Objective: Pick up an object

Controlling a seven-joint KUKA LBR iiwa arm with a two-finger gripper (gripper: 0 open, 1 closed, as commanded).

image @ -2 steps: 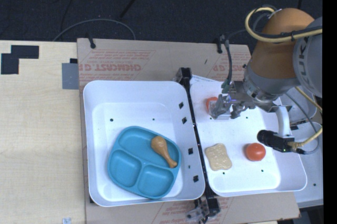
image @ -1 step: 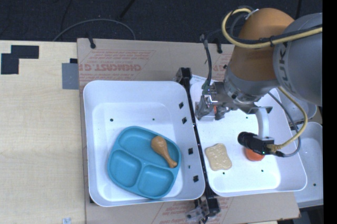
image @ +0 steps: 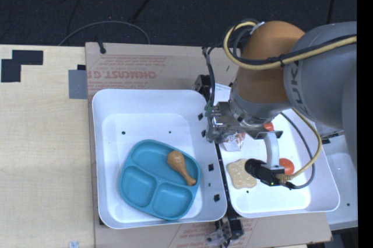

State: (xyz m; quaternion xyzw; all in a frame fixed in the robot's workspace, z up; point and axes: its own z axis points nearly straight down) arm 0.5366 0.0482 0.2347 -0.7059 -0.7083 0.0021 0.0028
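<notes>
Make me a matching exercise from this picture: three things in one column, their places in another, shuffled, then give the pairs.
Things:
1. brown plastic toy drumstick
2. blue divided plastic plate
3. beige cracker-shaped toy

Places:
A. on the floor of the left white bin
B. in the right white bin, beside the divider
C. lying on the plate

Pairs: 1-C, 2-A, 3-B

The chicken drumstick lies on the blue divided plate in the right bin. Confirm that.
Not quite: the drumstick does lie on the blue divided plate, but the camera view shows that plate in the left bin, not the right one.
</notes>
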